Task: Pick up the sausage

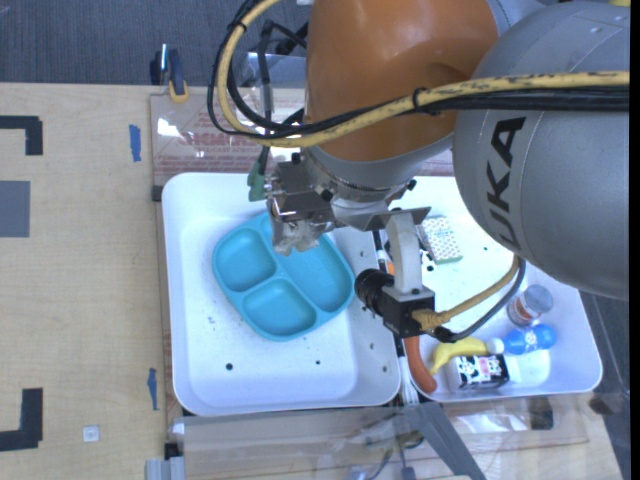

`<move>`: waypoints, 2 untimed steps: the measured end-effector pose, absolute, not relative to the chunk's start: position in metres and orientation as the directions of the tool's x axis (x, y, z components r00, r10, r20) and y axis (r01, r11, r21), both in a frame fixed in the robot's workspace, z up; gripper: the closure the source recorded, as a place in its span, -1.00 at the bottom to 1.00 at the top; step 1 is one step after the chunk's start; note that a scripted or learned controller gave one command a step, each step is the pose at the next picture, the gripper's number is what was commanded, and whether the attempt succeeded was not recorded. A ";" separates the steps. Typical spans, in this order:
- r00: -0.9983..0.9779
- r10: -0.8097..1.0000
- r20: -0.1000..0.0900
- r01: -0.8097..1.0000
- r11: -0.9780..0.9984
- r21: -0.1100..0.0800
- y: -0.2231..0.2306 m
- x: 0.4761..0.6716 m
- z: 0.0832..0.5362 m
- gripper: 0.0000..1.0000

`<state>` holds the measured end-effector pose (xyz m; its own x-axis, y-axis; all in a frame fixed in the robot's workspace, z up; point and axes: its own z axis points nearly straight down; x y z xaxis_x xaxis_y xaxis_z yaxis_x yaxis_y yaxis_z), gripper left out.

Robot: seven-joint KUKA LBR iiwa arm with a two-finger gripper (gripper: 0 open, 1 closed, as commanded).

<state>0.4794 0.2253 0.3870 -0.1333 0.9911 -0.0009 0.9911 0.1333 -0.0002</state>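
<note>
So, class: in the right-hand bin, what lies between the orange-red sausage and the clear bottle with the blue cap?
In the camera view, a yellow banana and a black-and-white cow-patterned carton lie between the sausage and the bottle.

— Can make out only the lower end of the sausage [422,366]; upper end hidden under the black fitting [398,303].
— Same with the blue tray [270,288]: far corner covered by the gripper [297,230].
— Can't read the label on the spotted bottle [485,370]; too small.
— Can't see most of the right bin [585,368] either; masked by the arm [540,168], itself cut off at the top and right edges.
— And the patterned packet [442,240]? Partly covered, too blurred to identify.
</note>
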 end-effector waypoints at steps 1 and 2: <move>-0.404 0.915 -0.002 0.915 0.404 0.004 0.178 0.511 0.435 1.00; -0.324 0.946 -0.001 0.946 0.324 -0.001 0.207 0.481 0.351 1.00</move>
<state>0.4812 0.2071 0.3508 -0.3237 0.9462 -0.0006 0.9462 0.3237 -0.0006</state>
